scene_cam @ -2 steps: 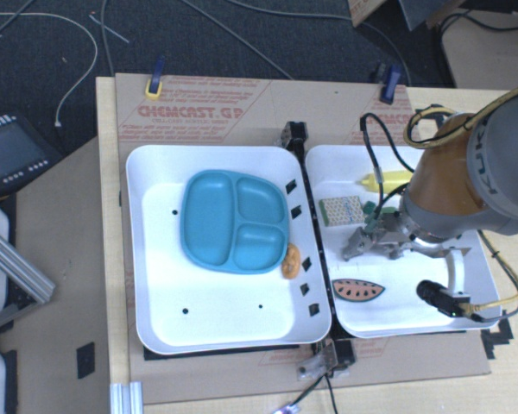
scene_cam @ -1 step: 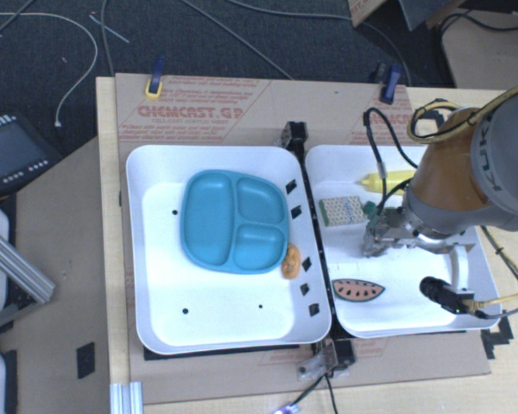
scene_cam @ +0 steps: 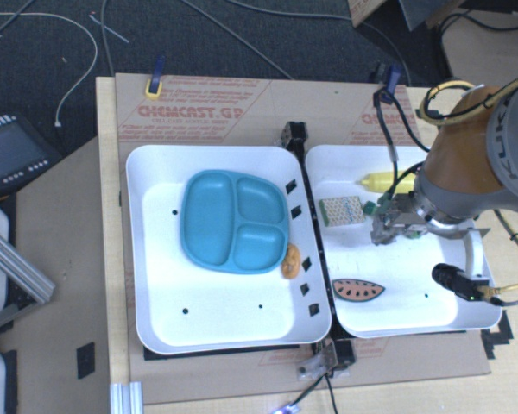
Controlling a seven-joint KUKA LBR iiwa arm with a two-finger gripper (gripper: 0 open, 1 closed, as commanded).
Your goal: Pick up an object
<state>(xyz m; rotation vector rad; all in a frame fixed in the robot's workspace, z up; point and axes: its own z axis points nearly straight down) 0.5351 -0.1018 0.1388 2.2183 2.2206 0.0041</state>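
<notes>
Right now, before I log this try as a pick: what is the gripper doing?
Gripper: low in the right bin, beside the green sponge; whether it is open or shut cannot be told, and nothing is seen held.

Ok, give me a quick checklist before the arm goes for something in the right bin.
1. Gripper over the right bin: ok.
2. Anything held between the fingers: cannot tell.
3. Targets in reach: ok. The green sponge lies just left of the gripper, the yellow item behind it, the watermelon slice nearer the front.
4. Watermelon slice free of neighbours: ok, it lies alone.
5. Yellow item clear of the arm: not ok, partly hidden by it.
6. Left bin contents out of the way: ok. The blue tray and brown piece stay behind the divider.
</notes>
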